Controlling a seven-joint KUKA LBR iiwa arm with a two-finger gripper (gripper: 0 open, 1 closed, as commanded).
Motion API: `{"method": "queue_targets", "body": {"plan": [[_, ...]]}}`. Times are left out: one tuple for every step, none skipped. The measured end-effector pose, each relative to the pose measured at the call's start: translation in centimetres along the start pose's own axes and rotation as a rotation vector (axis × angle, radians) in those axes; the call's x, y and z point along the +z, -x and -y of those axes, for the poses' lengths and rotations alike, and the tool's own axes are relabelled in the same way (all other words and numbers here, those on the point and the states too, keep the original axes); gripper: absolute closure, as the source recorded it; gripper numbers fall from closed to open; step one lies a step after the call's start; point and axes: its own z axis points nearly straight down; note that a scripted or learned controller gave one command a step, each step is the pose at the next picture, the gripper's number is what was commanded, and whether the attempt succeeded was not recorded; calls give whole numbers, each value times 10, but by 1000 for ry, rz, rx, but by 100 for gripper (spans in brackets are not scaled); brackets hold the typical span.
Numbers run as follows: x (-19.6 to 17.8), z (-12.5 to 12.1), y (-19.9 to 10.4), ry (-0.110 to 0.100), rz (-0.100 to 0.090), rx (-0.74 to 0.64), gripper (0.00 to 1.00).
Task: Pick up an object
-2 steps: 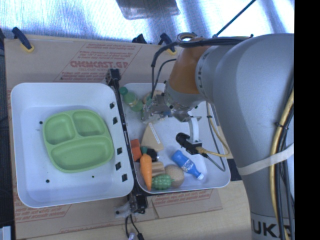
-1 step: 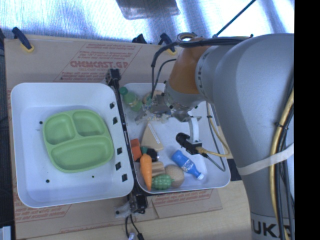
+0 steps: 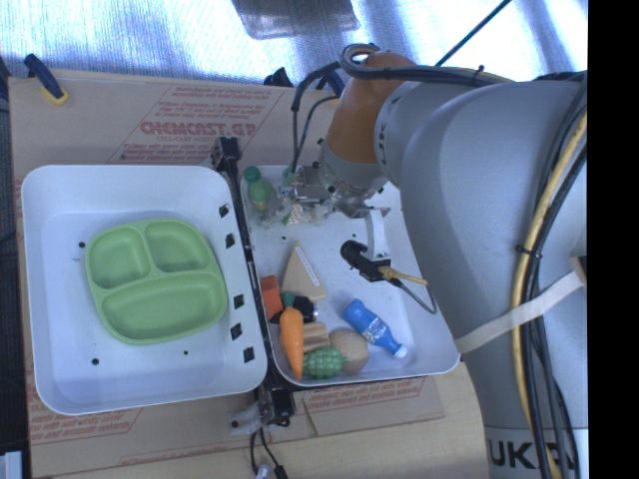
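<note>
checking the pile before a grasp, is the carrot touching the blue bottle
Apart. The camera view shows the carrot left of the blue bottle, with the tan round piece and white bin floor between them.

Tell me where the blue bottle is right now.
The blue bottle lies in the right bin, near its front right corner in the camera view, just right of the tan round piece and the carrot.

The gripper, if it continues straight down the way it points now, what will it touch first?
Probably the small green-capped bottle at the far end of the right bin, or the bin floor beside it. The gripper hangs there, but depth is unclear.
</note>
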Motion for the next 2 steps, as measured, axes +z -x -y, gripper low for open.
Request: {"method": "queue_targets", "body": {"plan": [[-10, 1, -1, -9, -3, -5, 100], [-10, 1, -1, -9, -3, -6, 0]]}}
